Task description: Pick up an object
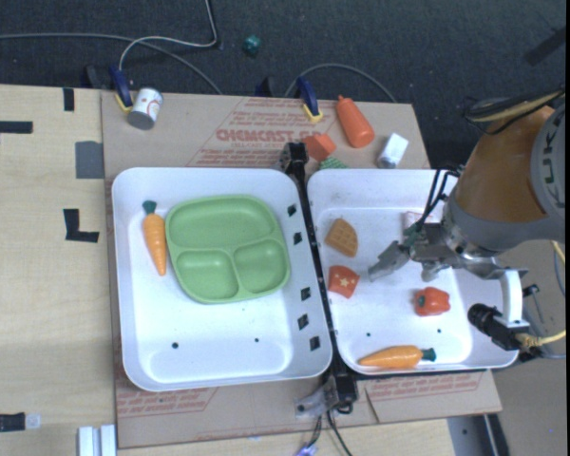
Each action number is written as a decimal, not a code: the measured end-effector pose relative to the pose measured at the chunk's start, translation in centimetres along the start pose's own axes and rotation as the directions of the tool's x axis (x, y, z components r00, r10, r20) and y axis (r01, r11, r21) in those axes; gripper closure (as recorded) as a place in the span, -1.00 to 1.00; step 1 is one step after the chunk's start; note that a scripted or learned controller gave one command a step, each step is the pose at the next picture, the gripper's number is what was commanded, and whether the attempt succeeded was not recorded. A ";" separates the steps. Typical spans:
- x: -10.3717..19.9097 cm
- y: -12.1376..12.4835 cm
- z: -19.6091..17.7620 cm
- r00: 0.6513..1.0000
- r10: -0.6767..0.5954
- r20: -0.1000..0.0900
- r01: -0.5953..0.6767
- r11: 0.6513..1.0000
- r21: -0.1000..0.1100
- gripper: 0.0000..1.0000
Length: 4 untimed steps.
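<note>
red pepper | just below gripper | outside jaws

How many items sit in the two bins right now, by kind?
Carrots: 2
Green divided plate: 1
Waffle piece: 1
Red strawberry-like piece: 1
Red pepper: 1
Total: 6

Two shallow white plastic bins appear smooth and slightly glossy, the green three-compartment plastic plate smooth and matt, the brown printed cardboard sheet beneath matt, and the dark carpet-like floor rough.
</note>
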State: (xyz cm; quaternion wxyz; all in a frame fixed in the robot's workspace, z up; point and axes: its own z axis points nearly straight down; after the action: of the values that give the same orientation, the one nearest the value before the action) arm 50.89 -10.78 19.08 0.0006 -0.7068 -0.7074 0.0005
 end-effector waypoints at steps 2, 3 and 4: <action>1.0 5.9 10.4 1.000 -0.001 0.000 0.001 1.000 -0.005 -1.00; 0.8 11.3 10.5 1.000 -0.001 0.001 0.001 1.000 -0.006 -1.00; 0.9 11.3 9.4 1.000 -0.001 0.000 0.001 1.000 -0.006 1.00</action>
State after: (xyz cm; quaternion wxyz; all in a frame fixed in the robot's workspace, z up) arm 62.17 -9.87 9.63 -0.0015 -0.7063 -0.7080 -0.0016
